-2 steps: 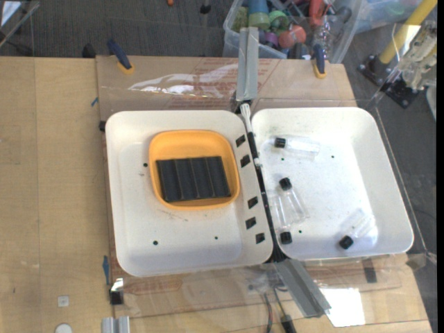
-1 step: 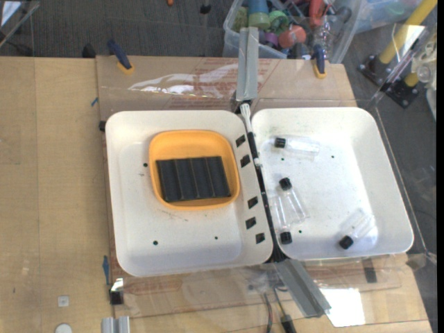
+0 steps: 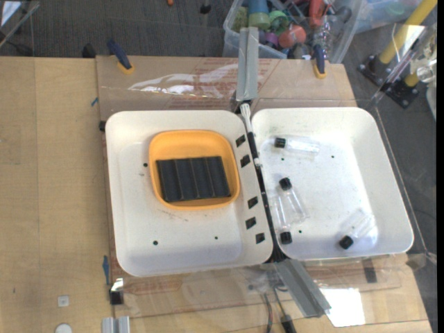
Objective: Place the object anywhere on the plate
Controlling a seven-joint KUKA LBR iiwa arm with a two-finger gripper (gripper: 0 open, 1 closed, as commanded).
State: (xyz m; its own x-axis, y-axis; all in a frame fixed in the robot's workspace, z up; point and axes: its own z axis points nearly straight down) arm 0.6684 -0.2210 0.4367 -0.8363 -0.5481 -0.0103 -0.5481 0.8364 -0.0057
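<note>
- A shallow white left bin (image 3: 132, 220) sits at centre-left of the frame. In it is a rounded-square orange plastic plate (image 3: 163, 144), towards the bin's upper middle.
- A flat black ribbed rectangular object (image 3: 193, 179) lies on the plate, in its lower half. Its bottom edge reaches the plate's lower rim. What it is made of is hard to tell.
- A shallow white right bin (image 3: 333, 179) touches the left bin along a seam with small black tabs (image 3: 251, 202).
- A clear plastic vial with a black cap (image 3: 298, 145) lies in the right bin's upper left.
- A second clear capped vial (image 3: 291, 203) lies near the seam. Another black cap (image 3: 284, 237) sits just below it, but its transparent body blends into the white floor, so its outline is uncertain.
- A fourth clear vial (image 3: 362, 226) lies in the lower right corner, its body faint.
- A clear storage tub of coloured toys (image 3: 298, 12) is cut off by the top edge.
- The light wooden bench (image 3: 41, 186) runs out of the frame's left side.
</note>
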